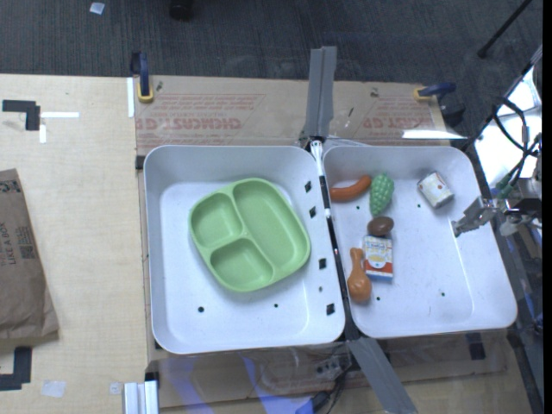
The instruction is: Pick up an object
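Note:
The right bin [448, 304] holds several small items. An orange sausage-shaped piece [349, 188] and a green bumpy piece [381, 193] lie near its back left. Below them sit a brown rounded piece [380, 226], a small printed box [378, 257] and an orange drumstick shape [358, 276]. A small silver can [435, 189] lies at the back right. My gripper [470, 217] hangs low at the right bin's right side, just right of and below the can, apart from every item. Nothing shows in its grasp.
The left bin [172, 300] holds a green divided plate [249, 233]. A raised divider [326, 231] runs between the two bins. A brown paper bag [21, 257] lies on the bench at the far left. Cables hang at the right edge [522, 136].

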`<state>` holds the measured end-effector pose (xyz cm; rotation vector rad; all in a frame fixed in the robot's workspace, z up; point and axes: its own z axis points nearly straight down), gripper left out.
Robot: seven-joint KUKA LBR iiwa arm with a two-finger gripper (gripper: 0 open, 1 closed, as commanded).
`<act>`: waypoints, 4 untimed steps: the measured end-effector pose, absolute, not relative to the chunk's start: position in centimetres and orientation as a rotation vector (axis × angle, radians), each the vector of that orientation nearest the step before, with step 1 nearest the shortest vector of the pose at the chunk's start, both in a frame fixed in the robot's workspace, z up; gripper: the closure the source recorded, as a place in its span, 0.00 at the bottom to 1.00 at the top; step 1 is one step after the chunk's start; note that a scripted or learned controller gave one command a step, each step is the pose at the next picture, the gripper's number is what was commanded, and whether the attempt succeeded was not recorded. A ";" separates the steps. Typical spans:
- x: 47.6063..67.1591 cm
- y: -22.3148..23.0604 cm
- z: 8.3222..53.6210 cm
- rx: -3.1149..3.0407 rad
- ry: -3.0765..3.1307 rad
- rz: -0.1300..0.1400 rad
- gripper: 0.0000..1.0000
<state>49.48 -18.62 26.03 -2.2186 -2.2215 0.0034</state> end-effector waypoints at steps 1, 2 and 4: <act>54.3 -17.6 19.7 -2.470 -1.938 0.004 0.00; 59.5 -11.5 17.2 -2.527 -1.864 0.004 0.00; 64.6 -10.9 9.2 -2.065 -2.368 0.001 0.00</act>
